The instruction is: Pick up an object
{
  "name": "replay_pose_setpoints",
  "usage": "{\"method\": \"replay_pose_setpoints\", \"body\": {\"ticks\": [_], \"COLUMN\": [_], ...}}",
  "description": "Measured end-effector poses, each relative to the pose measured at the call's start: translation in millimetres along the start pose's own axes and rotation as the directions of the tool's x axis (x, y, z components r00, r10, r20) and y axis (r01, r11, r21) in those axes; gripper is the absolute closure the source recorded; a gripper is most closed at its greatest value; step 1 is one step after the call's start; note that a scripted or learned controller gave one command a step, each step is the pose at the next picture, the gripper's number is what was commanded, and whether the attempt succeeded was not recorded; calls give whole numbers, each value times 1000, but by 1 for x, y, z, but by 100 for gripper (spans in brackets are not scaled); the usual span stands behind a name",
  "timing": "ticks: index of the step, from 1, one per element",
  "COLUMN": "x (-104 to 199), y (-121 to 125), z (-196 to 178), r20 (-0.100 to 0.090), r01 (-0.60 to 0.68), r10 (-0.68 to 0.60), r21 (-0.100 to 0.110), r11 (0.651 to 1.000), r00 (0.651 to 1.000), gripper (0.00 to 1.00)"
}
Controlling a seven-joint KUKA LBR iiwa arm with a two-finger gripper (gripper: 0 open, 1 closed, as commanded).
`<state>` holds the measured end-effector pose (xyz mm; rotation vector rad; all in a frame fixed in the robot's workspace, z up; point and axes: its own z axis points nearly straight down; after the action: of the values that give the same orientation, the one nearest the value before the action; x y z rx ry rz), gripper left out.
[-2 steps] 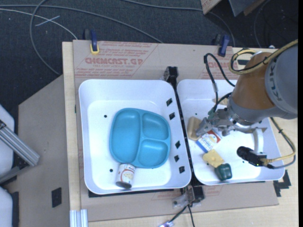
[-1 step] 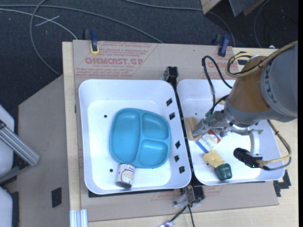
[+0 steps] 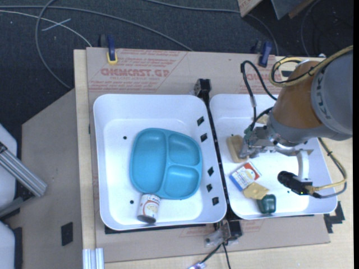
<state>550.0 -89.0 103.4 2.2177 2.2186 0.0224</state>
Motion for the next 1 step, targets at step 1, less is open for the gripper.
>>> {"method": "replay_pose_setpoints", "body": {"ticks": [1], "x": [-3], "y": [-3], "z": [-44], "r20": [7], "r01": [0], "r10": [0], "r21": [10], "r11": [1000], "r00": [1000], "gripper": [100]}}
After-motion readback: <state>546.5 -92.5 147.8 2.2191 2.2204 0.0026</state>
